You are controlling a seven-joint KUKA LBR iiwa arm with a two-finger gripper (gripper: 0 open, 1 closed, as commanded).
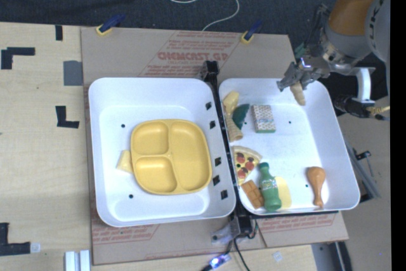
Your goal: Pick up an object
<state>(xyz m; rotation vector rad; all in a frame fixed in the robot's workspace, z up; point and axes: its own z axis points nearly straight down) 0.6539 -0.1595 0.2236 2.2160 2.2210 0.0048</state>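
The left bin (101, 136) carries a yellow divided plate (171, 157), with a pale wedge (124, 162) tucked against its left edge. The right bin (339, 155) offers the likely picks: a banana-like piece (231, 100), a dark green piece (241, 115), a speckled sponge (263, 118), a pizza slice (245, 161), a green bottle (269, 186) lying by a yellow block (283, 193) and a brown bar (252, 193), and a drumstick (316, 183) near the right wall. The gripper (298, 80) hovers over that bin's upper right corner, with a small tan piece (298, 94) showing just below its tip. Whether that piece is pinched between the fingers cannot be told, nor how wide they stand. The step looks like an approach or a lift at that corner; next, the arm would need to rise to show whether anything comes with it.
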